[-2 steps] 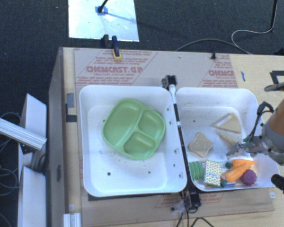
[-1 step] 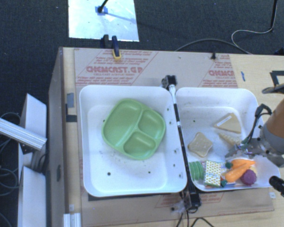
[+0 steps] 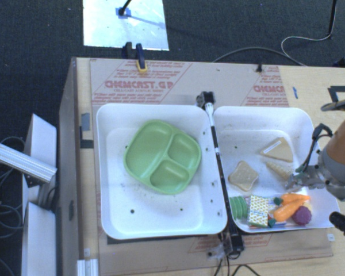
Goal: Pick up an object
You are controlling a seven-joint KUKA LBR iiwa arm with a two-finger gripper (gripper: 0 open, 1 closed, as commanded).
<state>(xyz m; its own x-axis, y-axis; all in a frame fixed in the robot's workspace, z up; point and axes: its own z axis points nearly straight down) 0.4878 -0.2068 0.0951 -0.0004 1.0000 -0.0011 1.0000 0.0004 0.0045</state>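
Observation:
The right bin holds several toy foods. A toast slice lies near its middle, with a pale wedge and a smaller wedge to its right. Along the front wall lie a green pea pod, a patterned packet, an orange carrot and a purple ball. My gripper hangs low at the bin's right side, just above the carrot and beside the smaller wedge. Nothing is visibly held in it.
The left bin holds a green divided plate, tilted. A black-and-white rod lies along the divider between the bins. The grey arm enters over the right bin's right wall. Cables trail at the back right.

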